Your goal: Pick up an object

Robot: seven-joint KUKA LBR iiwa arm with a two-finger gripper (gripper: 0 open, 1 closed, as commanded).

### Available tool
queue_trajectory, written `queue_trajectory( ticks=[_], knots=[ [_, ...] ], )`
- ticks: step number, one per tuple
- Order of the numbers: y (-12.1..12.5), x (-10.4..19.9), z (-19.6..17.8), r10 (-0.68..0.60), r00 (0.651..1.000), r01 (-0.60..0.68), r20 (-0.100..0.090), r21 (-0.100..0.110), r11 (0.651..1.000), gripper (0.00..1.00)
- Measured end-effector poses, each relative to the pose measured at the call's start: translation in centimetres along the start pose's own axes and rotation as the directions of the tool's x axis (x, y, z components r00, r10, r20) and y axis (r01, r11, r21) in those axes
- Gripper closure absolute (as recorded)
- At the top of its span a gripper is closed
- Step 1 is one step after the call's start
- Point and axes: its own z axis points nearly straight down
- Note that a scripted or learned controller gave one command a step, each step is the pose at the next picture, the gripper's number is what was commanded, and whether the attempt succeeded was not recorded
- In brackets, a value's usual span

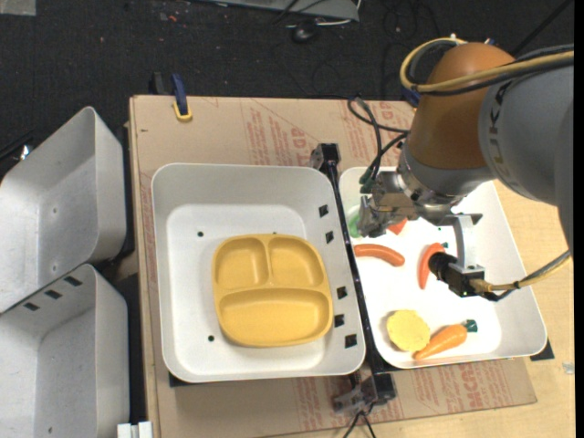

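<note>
With finger state undeterminable, the gripper should be centred squarely over the orange sausage before descent.

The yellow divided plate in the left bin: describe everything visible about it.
The yellow divided plate is a rounded-rectangle tray, plastic by its look, in one matte mustard colour. Raised ridges split it into three compartments: two smaller ones along the far side and one wide one along the near side. All three look bare. It lies flat and right side up, slightly rotated, near the middle of the left white bin's floor, touching nothing else.
</note>
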Motion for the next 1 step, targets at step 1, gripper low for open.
queue_trajectory(
  ticks=[1],
  knots=[
    [0.05,5.38,0.98,0.000,1.000,0.000,0.000,0.003,1.000,1.00]
  ],
)
